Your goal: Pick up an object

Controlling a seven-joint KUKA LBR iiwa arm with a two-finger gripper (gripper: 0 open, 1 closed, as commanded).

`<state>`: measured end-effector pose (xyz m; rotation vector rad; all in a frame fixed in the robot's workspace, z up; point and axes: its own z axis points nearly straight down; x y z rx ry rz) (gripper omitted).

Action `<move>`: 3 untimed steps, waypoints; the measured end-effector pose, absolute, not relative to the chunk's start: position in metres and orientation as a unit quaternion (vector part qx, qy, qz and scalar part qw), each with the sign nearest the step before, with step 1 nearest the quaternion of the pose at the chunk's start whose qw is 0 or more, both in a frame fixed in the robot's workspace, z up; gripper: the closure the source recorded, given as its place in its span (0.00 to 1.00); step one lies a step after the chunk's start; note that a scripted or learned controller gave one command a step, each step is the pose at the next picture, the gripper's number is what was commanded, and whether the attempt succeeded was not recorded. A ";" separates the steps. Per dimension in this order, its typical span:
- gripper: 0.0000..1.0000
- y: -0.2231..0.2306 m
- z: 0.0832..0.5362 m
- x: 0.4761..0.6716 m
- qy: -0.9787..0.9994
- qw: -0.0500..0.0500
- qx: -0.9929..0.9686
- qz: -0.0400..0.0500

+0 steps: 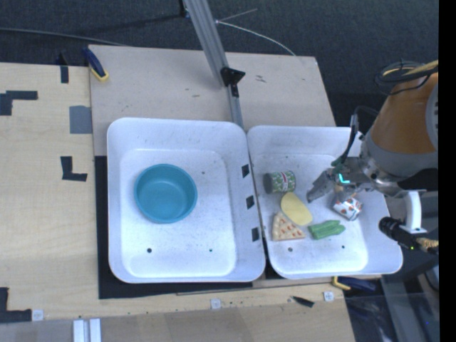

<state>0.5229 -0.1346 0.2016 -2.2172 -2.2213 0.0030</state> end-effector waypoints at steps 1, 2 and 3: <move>0.00 -0.135 0.202 0.523 -0.708 0.001 -0.706 0.001; 0.00 -0.141 0.145 0.516 -0.707 0.003 -0.707 0.002; 0.00 -0.142 0.095 0.517 -0.707 -0.002 -0.708 -0.001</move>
